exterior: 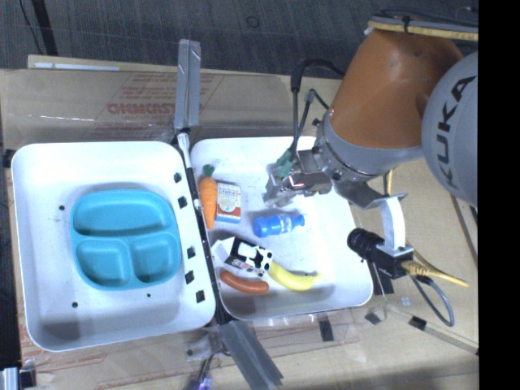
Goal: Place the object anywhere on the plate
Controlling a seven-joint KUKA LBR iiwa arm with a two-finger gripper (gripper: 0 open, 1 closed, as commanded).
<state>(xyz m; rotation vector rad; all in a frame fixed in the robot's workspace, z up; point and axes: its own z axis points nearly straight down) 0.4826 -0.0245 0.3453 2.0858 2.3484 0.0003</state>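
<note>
The jaws [280,184], whose state I cannot tell, hover just above the blue bottle [278,223], which lies lengthwise left-right, with the blue plate [126,236] well left.

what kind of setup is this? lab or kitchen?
Likely a robot lab test bench: a KUKA arm over two white bins, toy food like a banana, and a cardboard-covered bench with loose cables.

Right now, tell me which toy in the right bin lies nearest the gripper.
The blue bottle, lying on its side just below the gripper; the carrot, banana and sausage lie farther off.
</note>
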